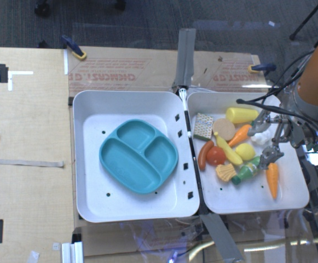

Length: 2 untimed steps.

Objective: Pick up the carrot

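The gripper hangs at the right of the frame, fingers apart, holding nothing, just above the carrot

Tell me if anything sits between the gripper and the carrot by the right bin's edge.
Nothing visible does. The gripper hangs just above the top end of the carrot, which lies apart from the food pile to its left, on the floor of the right bin.

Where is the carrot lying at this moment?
In the camera view, the carrot lies in the right bin near its right wall, apart from the toy food pile to its left, just below the gripper.
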Tool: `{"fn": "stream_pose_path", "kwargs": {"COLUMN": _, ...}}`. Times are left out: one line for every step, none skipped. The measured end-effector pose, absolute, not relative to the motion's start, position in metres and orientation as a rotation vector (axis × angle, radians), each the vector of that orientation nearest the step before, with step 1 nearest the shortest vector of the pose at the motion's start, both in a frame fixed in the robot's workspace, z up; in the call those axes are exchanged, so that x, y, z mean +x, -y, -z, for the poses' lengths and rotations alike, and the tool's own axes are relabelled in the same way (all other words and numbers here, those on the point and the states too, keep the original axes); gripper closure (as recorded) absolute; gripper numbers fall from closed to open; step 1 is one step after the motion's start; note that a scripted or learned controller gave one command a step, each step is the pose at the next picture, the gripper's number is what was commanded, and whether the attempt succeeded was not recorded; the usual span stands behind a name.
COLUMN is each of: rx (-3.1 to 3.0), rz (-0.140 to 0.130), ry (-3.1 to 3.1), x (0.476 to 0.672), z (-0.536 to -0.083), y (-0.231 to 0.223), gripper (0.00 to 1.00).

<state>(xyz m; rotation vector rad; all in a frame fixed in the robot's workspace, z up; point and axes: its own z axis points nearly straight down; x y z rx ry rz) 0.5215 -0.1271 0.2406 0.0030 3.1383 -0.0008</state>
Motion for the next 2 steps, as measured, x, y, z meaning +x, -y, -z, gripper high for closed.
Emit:
{"fn": "stream_pose_path", "kwargs": {"rx": 0.058, "rz": 0.001, "ry": -3.139, "x": 0.551, "z": -0.120, "y": 0.176, "gripper": 0.00}}
{"fn": "stream_pose_path", "kwargs": {"rx": 0.266, "rz": 0.001, "ry": -3.126, "x": 0.536, "z": -0.093, "y": 0.192, "gripper": 0.00}}
